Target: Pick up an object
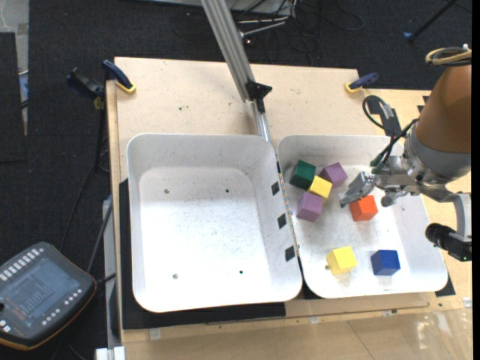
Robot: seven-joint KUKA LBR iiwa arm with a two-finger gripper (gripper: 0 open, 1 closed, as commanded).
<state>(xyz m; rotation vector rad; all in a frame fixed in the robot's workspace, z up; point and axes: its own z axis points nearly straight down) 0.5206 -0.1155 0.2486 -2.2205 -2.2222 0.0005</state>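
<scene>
Bench bin (420, 272), orange cube (364, 208)

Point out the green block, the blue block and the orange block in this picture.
green block (303, 175), camera view, on its top face.
blue block (385, 262), camera view, on its top face.
orange block (364, 208), camera view, on its visible top, beside the gripper.

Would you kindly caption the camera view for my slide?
Gripper poised at an orange cube among coloured blocks in the right bin.

A robotics lab — clamped wooden bench (195, 96), teach pendant (37, 295) on dark carpet, cables (330, 6) trailing behind.
</scene>
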